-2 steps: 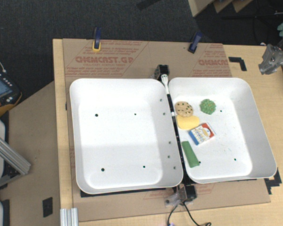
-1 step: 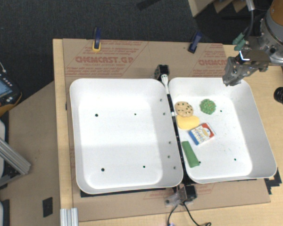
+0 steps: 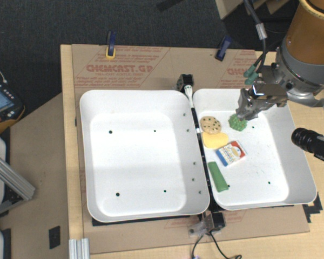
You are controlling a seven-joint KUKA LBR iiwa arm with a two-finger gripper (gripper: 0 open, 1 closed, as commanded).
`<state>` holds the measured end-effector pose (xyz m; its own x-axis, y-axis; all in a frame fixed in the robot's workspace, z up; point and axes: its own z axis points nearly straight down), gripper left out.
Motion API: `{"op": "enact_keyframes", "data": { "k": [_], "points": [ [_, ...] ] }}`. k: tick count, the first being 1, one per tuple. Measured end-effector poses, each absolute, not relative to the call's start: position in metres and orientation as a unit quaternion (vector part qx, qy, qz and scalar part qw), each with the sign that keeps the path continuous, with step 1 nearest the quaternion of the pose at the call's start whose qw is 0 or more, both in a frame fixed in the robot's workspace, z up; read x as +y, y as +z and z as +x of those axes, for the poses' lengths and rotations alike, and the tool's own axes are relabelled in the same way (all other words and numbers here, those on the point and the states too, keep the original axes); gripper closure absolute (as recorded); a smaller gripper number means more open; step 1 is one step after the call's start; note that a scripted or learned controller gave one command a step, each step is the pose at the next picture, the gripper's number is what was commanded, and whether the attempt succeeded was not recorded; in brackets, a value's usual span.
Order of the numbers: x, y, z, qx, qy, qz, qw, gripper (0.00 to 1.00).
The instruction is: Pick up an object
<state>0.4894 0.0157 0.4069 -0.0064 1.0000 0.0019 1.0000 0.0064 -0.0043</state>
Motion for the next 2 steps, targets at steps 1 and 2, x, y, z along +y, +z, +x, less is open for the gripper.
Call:
{"op": "enact_keyframes", "data": {
  "k": [1,2],
  "points": [
    [0.060,0.417,0.483,-0.709,-0.0017,-0.705,-0.001,1.00],
    [0.126,0.448,0.483,-0.710,-0.0025,-0.704,-0.001,1.00]
  ]
}}
